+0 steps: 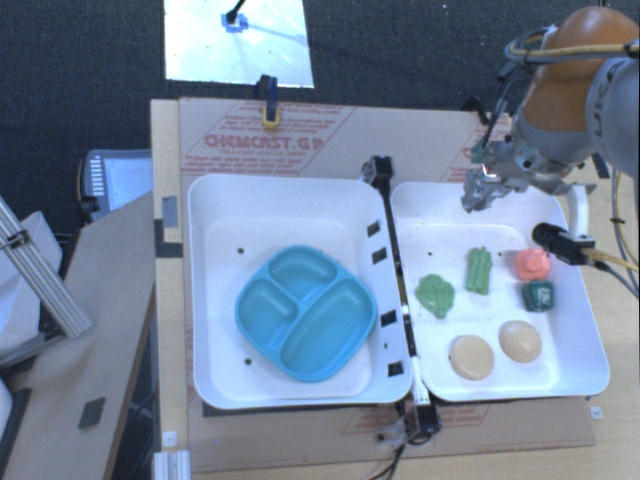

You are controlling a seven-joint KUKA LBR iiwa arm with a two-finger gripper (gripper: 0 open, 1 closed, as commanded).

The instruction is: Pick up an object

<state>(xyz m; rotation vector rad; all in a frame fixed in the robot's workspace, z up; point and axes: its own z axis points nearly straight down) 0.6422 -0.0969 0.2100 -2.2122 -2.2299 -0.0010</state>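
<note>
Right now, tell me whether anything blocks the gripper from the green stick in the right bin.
Nothing visible does. The gripper hangs over the right bin's far side; the green stick lies nearer the camera, with bare bin floor between them. The leafy piece and pink piece lie off to its sides.

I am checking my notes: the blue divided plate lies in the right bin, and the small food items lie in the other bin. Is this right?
Not quite. The camera view shows the blue divided plate in the left bin; the small food items lie in the right bin.
</note>
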